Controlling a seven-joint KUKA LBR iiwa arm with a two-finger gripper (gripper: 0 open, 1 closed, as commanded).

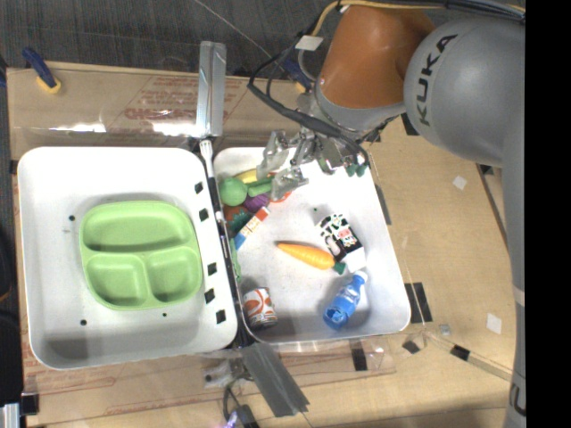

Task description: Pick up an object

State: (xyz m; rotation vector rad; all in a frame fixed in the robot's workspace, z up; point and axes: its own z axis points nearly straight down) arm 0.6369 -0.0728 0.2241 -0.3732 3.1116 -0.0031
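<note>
A brown bench (446,203) is holding two white bins. A green divided tray (140,253) is lying in the left bin (53,185). In the right bin (379,315), toys are piling up by the left wall, hard to tell apart. A can (260,308), a carrot (306,255), a cow-print carton (339,233) and a blue bottle (344,301) are lying apart. The gripper (284,169) is hanging over the pile, and I cannot tell its grip.

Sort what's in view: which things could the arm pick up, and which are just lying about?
For the job:
two-finger gripper
orange plastic carrot
blue plastic bottle
black-and-white cow-patterned carton
orange-and-white can
green round ball

Lying about:
green three-compartment plastic tray in the left white bin
blue clip on the bench
</note>
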